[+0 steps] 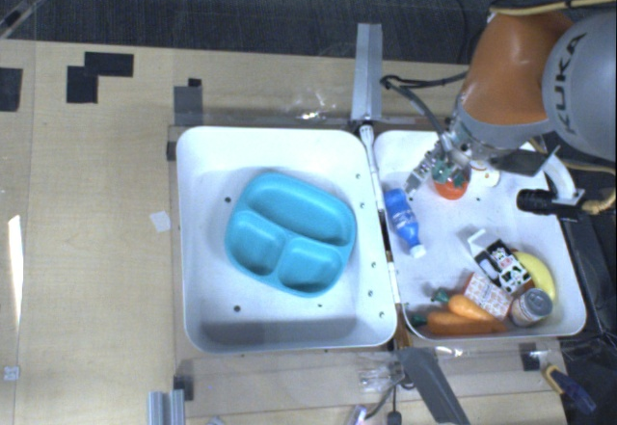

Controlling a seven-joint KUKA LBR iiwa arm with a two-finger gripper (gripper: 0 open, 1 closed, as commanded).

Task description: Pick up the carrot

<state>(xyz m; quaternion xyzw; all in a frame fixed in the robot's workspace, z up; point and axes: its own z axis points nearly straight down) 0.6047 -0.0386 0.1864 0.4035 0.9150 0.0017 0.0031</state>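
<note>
Camera view: a blue tray (289, 245) is seen in the left bin (207, 317). In the right bin (569, 317), a bottle (402, 219) lies by the divider, and the carrot (465, 317) lies untouched at the near edge, beside a card (485, 293), a can (532, 305) and a banana (537, 271). Farther back, the gripper (445, 169) is poised over a small red object (450, 184), well apart from the carrot. Its opening cannot be told. Nothing is yet picked; the reach, grasp and lift are judged outstanding.
</note>
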